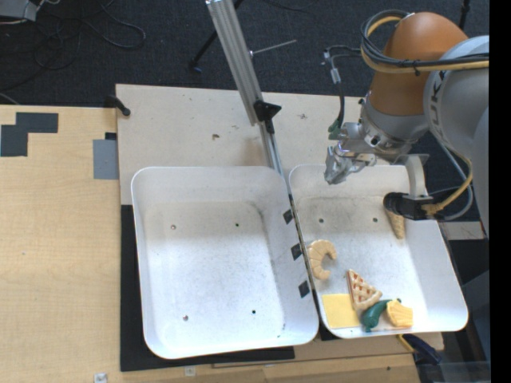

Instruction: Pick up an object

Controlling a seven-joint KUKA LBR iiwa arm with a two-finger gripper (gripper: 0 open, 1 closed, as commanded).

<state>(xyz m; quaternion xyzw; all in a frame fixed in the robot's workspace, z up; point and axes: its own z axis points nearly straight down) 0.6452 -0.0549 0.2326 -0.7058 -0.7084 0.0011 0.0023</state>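
Fingers on the gripper (pixel 342 168) are pointing down over the far rim of the right bin (pixel 447 282), too blurred for me to tell their spread, and nothing is sitting between them. Dropping straight from there risks grabbing bare floor, since the croissant (pixel 322 258) is lying well apart at six o'clock, with the waffle wedge (pixel 363 289) beyond it toward five.

Dark carpeted floor (pixel 120 30) with loose cables (pixel 32 6) lies beyond the pale wooden counter (pixel 56 238); light is even.
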